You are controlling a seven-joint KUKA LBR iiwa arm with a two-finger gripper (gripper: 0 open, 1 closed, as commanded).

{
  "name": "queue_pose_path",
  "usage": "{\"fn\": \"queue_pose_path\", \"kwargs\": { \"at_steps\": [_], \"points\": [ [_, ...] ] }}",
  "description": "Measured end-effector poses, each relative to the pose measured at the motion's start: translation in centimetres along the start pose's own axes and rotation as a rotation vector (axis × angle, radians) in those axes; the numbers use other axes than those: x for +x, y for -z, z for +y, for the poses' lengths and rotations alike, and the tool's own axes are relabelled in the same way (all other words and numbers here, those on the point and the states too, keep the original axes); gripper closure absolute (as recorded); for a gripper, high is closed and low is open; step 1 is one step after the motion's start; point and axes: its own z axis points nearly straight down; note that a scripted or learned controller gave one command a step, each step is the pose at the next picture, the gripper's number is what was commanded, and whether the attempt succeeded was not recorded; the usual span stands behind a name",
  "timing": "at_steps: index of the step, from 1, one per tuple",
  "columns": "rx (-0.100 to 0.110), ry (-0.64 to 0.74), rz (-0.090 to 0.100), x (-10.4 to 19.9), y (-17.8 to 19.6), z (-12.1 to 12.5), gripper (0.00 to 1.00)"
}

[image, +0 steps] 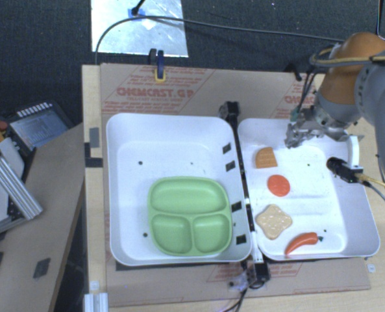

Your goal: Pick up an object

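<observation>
Four toy foods lie loose in the right bin, set apart from one another so that each can be taken singly: an orange-brown piece, a red round slice, a pale cracker and a red pepper. The left bin bears a green divided plate. The gripper hangs over the right bin's far edge, near the orange-brown piece but apart from it, nothing seen in its grasp; whether it is released or clenched cannot be told. Judged stage: approach, no pick made yet
</observation>
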Motion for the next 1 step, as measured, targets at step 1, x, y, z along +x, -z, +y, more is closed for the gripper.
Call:
{"fn": "queue_pose_path", "kwargs": {
  "at_steps": [1],
  "points": [
    [-0.001, -0.003, 0.001, 0.77, 5.8, -0.42, 1.0]
  ]
}}
